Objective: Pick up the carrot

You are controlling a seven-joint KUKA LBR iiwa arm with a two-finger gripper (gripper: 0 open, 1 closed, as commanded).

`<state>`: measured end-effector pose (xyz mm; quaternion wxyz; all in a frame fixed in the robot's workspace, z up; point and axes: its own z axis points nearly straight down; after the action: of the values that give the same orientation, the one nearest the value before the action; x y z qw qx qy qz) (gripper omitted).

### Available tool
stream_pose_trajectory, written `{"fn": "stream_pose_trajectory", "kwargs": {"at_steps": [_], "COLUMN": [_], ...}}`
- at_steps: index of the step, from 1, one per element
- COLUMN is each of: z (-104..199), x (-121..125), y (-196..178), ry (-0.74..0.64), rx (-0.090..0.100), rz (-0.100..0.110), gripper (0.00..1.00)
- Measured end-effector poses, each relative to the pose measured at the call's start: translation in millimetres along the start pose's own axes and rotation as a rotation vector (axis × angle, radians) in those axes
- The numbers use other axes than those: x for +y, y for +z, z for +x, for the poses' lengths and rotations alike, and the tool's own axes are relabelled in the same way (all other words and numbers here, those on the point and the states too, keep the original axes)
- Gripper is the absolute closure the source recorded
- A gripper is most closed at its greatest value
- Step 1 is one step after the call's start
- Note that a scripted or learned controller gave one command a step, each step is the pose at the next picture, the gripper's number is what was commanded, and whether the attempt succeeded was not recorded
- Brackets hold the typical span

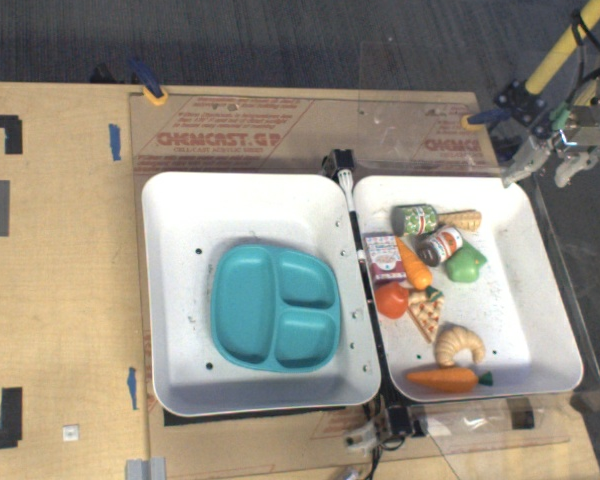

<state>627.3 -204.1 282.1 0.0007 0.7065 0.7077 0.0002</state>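
The carrot (445, 378) is orange with a green stub at its right end. It lies flat along the near wall of the right bin (540, 268), just in front of a toy croissant (458, 344). My gripper (565, 156) hangs at the view's upper right, beyond the right bin's far right corner. It is far from the carrot, and nothing shows in it.
More toy food crowds the right bin's left half: a green can (415, 218), a red-label can (438, 245), a green pepper (466, 264), a purple box (383, 255), an orange wedge (413, 265), a tomato (391, 299) and a pizza slice (426, 314). The left bin (180, 218) holds a teal divided tray (276, 308).
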Motion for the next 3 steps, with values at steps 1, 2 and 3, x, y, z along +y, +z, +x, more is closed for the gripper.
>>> {"fn": "stream_pose_trajectory", "kwargs": {"at_steps": [1,2,3], "z": [41.5,89.0,90.4], "x": [-46.3,-29.8,-30.6], "y": [73.0,184.5,176.9], "ry": [-0.288,-0.215,-0.216], "rx": [0.002,-0.003,-0.001], "rz": [0.002,-0.008,-0.004], "gripper": [0.0,0.0,1.0]}}
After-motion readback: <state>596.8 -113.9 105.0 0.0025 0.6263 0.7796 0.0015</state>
